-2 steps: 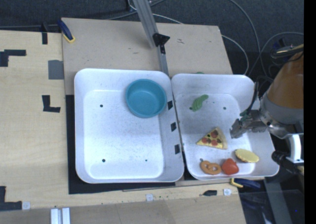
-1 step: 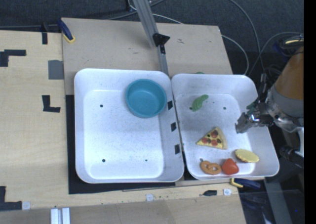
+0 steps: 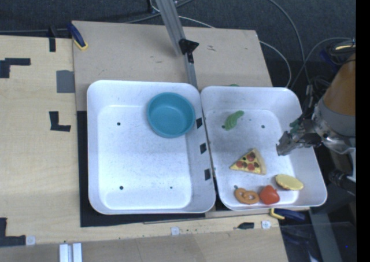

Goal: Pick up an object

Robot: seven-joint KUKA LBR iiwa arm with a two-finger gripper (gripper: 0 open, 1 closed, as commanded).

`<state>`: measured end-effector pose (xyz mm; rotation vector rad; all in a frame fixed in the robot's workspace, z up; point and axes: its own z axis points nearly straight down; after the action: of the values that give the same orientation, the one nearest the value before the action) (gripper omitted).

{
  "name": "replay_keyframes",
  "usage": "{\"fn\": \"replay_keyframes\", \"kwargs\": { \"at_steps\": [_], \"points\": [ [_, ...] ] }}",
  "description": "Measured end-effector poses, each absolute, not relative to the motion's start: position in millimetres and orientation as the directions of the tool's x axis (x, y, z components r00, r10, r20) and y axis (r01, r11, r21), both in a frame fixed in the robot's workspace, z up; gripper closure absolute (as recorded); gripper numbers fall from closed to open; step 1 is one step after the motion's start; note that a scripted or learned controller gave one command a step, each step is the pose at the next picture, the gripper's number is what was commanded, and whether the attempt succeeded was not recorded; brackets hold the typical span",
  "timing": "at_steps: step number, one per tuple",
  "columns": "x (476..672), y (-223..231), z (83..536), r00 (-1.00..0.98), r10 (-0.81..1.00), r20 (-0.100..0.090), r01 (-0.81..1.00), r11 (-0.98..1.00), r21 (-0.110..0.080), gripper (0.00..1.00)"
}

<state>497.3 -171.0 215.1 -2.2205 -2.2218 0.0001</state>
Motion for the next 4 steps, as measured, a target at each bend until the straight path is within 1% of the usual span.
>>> {"fn": "replay_keyframes", "kwargs": {
  "at_steps": [1, 3, 4],
  "points": [
    [504.8, -113.9, 216.1, -0.004, 1.0, 0.001, 1.0, 0.004, -0.001, 1.0],
    [543.4, -16.0, 203.1, -0.004, 1.0, 0.001, 1.0, 0.004, -0.001, 1.0],
    [552.7, 25.3, 209.4, -0.004, 1.0, 0.001, 1.0, 0.004, 0.0, 1.0]
  ]
}}
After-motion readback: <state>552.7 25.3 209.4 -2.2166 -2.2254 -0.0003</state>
